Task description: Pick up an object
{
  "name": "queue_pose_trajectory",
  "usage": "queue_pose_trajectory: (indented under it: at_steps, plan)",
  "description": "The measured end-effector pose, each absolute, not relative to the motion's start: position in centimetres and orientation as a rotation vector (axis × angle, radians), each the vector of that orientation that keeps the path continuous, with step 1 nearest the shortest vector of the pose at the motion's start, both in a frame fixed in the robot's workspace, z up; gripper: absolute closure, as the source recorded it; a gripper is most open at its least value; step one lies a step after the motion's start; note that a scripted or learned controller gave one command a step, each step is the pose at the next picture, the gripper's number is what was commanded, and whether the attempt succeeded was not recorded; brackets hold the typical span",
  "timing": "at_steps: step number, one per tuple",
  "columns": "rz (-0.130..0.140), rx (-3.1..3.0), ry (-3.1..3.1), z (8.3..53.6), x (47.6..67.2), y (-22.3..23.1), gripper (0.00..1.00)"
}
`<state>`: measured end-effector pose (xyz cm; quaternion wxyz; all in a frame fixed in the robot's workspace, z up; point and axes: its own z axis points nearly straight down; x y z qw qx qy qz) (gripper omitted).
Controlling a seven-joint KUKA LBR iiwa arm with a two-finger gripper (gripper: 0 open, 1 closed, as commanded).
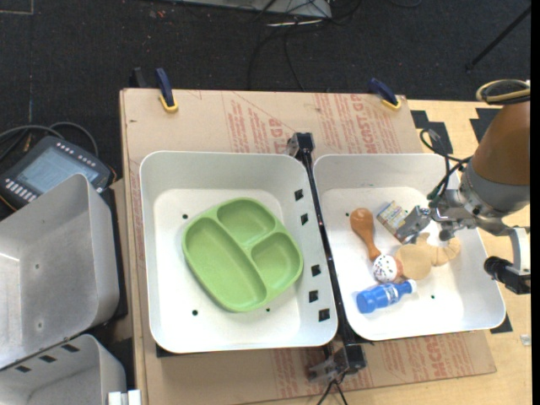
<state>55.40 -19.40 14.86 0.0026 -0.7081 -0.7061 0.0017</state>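
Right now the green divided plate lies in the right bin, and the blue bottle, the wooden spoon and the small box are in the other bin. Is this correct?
Not quite. The camera view shows the green divided plate in the left bin. The blue bottle, the wooden spoon and the small box are in the other bin, the right one, as you said.

You have one fixed camera, mounted above the bench and tilted down at a slant. It stands far enough back to take in both shallow white plastic bins: left bin [160, 226] and right bin [472, 298] sit side by side across mid-frame. The brown cardboard sheet [245, 121] under them runs toward the top of frame, with dark carpeted floor [67, 49] beyond its far edge. The grey arm with its orange band [504, 154] enters from your right edge. Grey plastic totes [51, 260] crowd the lower left corner.
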Motion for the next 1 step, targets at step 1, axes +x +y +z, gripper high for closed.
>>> queue_pose_trajectory:
  at_steps: [1]
  plan:
    - [0.002,-2.222,-2.218,9.57,55.39,-19.32,0.0]
